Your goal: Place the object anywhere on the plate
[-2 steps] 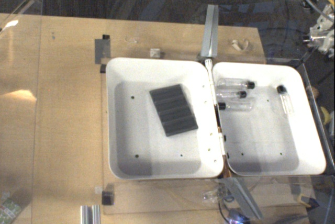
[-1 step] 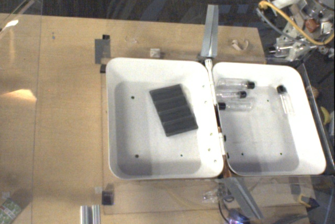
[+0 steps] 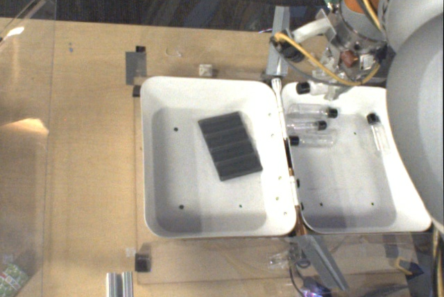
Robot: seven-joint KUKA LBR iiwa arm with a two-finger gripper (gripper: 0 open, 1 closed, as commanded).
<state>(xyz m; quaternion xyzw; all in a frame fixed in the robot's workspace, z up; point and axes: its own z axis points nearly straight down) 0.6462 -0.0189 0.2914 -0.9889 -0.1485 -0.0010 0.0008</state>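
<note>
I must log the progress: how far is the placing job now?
Nothing looks done: the dark ribbed plate in the left bin bears nothing. In hand: the tool is over the right bin's far edge, above the clear tubes. I cannot tell if it holds one. Grasp, carry and placing remain.

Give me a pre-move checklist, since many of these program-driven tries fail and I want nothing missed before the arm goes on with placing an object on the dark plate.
1. Dark ribbed plate lies flat in the left bin, its top bare: ok.
2. Objects to pick: clear vials with black caps lie in the right bin, another nearer the arm: ok.
3. Gripper sits over the right bin's far edge, by the vials: ok.
4. Object held between the fingers: cannot tell.
5. Fingers open or shut: cannot tell.
6. Path from right bin to plate across the shared rim: nothing stands in it: ok.
</note>
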